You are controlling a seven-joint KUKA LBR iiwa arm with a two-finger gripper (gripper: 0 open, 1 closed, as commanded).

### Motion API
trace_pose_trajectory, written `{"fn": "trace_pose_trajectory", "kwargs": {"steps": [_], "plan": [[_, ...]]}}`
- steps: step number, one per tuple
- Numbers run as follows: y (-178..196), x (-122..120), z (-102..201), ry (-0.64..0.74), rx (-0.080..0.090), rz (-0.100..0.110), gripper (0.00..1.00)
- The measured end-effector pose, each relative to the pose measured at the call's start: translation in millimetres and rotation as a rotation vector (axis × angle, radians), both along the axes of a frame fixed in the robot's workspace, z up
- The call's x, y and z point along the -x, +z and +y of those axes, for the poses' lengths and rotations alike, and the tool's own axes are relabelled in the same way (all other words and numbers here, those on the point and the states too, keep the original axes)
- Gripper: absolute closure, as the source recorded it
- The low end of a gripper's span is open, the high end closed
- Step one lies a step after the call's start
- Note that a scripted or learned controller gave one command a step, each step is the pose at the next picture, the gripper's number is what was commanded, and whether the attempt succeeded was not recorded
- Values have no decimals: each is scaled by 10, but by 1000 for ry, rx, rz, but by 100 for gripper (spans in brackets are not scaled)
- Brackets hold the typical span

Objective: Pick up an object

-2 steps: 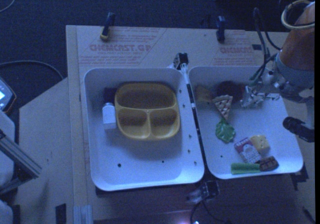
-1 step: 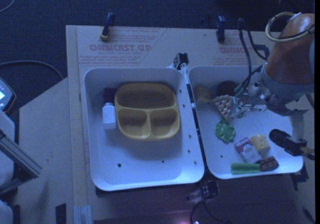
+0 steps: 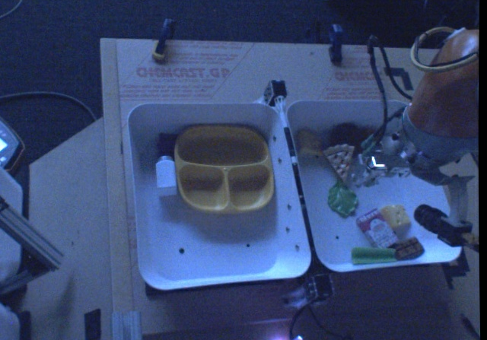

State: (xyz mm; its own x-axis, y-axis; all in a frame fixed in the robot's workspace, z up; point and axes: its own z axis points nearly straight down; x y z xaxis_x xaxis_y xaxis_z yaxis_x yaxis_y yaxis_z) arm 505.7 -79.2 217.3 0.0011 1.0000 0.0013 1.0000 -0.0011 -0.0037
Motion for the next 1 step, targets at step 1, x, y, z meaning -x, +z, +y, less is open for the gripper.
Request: {"fn": "trace_pose_trajectory", "kwargs": {"steps": [1], "plan": [[-11,-129,34,2,2,-6,100]]}}
